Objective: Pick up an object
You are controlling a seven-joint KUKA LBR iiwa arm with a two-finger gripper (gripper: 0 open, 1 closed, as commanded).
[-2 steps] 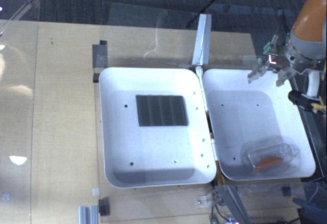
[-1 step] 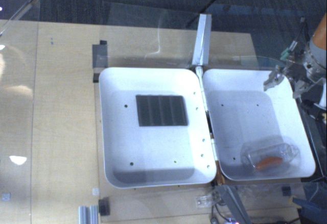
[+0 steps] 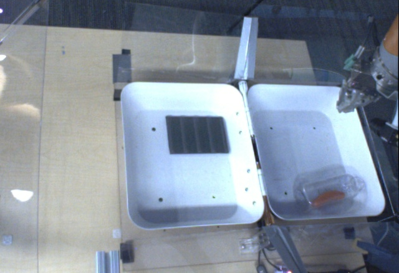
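A clear plastic bottle [image 3: 328, 189] with something orange inside lies on its side in the near right corner of the right bin [image 3: 293, 141]. A dark grey ribbed rectangular pad [image 3: 197, 134] lies flat in the middle of the left bin [image 3: 143, 172]. My gripper [image 3: 350, 101] hangs at the far right edge of the right bin, over its back right corner, well apart from the bottle. Nothing shows between its fingers.
A metal post [image 3: 247, 47] stands at the back between the two bins. Clear acrylic panels stand behind the bins. Cables and fittings [image 3: 280, 253] crowd the bench's front edge below the right bin. Bare wooden bench [image 3: 62, 172] stretches left.
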